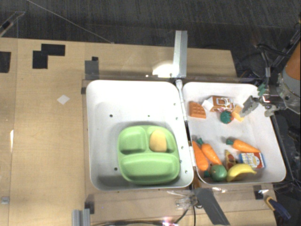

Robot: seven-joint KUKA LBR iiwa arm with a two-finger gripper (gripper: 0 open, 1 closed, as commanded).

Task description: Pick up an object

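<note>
The right bin (277,147) holds the loose objects. An orange waffle piece (197,109), a printed packet (221,102), a dark green ball (227,117) and a small yellow-orange piece (238,113) lie at its far end. Near its front lie two carrots (203,154), a third carrot (242,145), a small carton (252,160), a banana (241,171) and a green round fruit (217,172). My gripper (260,108) hangs over the bin's far right corner, open, nothing between its fingers, just right of the yellow-orange piece.
The left bin (103,126) holds a green divided plate (141,166) with a yellow round fruit (158,140) in its upper right compartment. A metal post (180,55) rises behind the wall between the bins. Cables hang at the far right.
</note>
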